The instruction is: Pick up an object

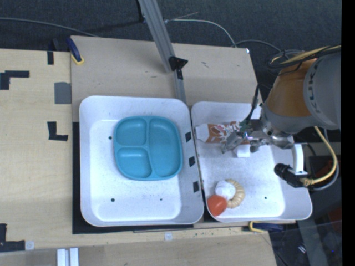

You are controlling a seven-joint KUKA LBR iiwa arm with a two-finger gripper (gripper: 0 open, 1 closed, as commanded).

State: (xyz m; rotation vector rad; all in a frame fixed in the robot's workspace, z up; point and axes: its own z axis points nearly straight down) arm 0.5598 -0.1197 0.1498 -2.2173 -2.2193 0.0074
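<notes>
At the near edge of the right bin (pixel 297 206), a red-orange ball-like item (pixel 217 205) is lying against a white round piece (pixel 224 188) and a tan curved piece (pixel 238 193), the three touching in one cluster near that bin's left corner. Farther back in the same bin, the gripper (pixel 237 142) is reaching in from the right, sitting low just beside a brown and white printed packet (pixel 218 132) lying near the bin's far left wall; the print on it is too small to be read. Whether its fingers are apart or together cannot be told, and nothing is visibly sitting between them. A small white block (pixel 243 152) is lying just beneath the gripper. In the left bin (pixel 91 204), a blue divided plate (pixel 148 147) with three compartments is resting flat toward the far side. Both bins are sitting side by side on the table (pixel 122 71), touching along their shared edge.
</notes>
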